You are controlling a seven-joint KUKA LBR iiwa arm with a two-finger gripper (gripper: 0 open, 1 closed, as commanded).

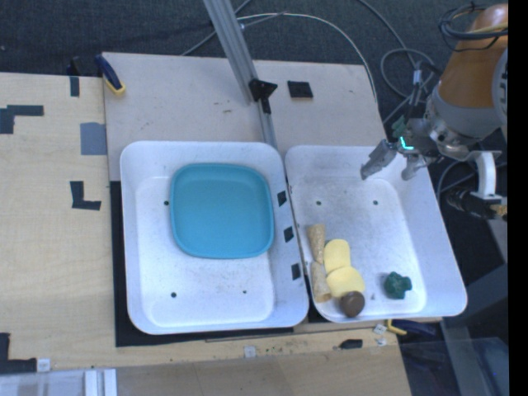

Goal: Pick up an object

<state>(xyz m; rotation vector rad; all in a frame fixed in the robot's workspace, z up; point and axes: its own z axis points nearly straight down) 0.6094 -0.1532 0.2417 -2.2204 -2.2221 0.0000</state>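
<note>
A smooth, square blue plate (222, 210) with rounded corners lies in the left bin (140, 221). The right bin (429, 221) holds a tan ridged cone (318, 242), two soft yellow lumps (337, 267), a brown ball (352, 304) and a knobbly green piece (397, 285) along its near edge. The jaws (389, 162) hang spread apart and empty above that bin's far side.

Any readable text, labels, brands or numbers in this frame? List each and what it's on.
None readable.
The dark tape patches on the tan wooden bench are blank shapes, not letters.
The square teal plastic plate, the two shallow white bins and the yellow, brown and green items carry no markings.
The two-finger gripper shows a small teal light, no text.
</note>
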